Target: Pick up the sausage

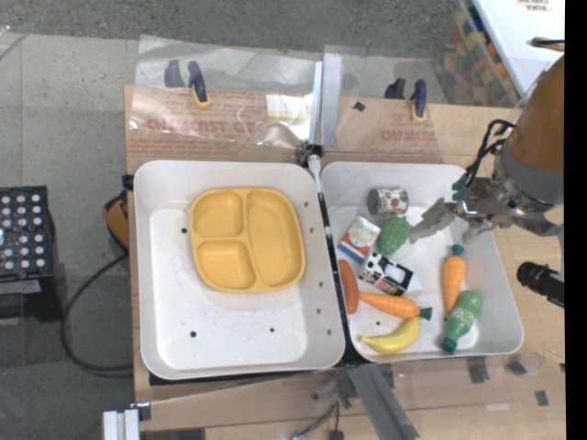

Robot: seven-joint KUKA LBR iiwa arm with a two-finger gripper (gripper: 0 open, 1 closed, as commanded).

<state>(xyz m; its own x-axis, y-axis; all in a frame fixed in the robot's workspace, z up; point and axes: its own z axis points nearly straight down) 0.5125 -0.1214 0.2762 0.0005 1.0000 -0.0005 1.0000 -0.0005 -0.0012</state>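
The sausage [349, 287] is a short reddish-brown stick lying along the left wall of the right bin [509, 337], next to the divider. My gripper [438, 231] hangs over the upper middle of that bin, well to the right of and behind the sausage. Its fingers [425, 224] are spread apart with nothing between them. One finger points toward a green vegetable [394, 235].
The right bin also holds a can [389, 200], a small carton [359, 238], a black-and-white box [385, 273], two carrots [394, 304] [452, 280], a banana [394, 337] and a green bottle [459, 319]. A yellow divided plate [248, 238] sits in the left bin [174, 337].
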